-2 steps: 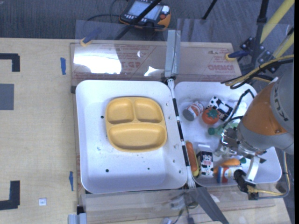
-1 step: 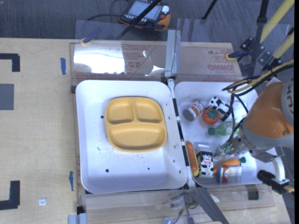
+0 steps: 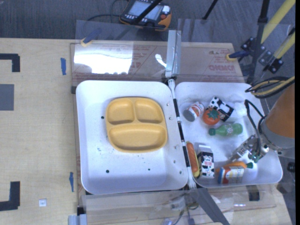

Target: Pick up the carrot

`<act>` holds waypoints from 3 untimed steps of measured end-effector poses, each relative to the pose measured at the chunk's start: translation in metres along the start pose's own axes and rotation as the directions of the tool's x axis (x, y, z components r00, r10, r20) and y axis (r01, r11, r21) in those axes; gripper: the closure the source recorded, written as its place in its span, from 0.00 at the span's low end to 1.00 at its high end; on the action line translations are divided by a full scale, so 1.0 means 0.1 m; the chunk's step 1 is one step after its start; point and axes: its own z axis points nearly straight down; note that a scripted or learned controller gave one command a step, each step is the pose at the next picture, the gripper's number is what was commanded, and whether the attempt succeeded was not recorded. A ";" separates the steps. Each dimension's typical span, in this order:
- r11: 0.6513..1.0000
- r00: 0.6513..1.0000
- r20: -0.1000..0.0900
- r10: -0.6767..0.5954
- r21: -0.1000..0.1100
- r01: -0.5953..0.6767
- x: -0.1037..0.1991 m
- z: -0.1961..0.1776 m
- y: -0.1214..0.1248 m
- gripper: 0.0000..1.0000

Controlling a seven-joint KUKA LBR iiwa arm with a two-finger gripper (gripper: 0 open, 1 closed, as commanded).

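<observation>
Arm's mostly cut off at the right edge, and the gripper (image 3: pixel 250 150) is a murky tangle low in the right bin (image 3: pixel 274 175); can't tell its state. The carrot (image 3: pixel 212 116), orange with green top, sits mid-bin beside the green bottle (image 3: pixel 227 130)

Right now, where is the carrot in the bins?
The carrot lies in the right bin, along its left wall near the front, beside the small carton. The gripper is off to its right, apart from it.
</observation>
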 end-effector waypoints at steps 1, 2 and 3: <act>0.711 0.711 0.000 0.703 0.005 -0.703 0.05 0.01 0.36 1.00; 0.454 0.454 0.001 0.891 0.008 -0.891 -0.11 0.01 -0.11 1.00; 0.714 0.714 -0.002 0.700 0.006 -0.700 0.18 0.00 0.14 1.00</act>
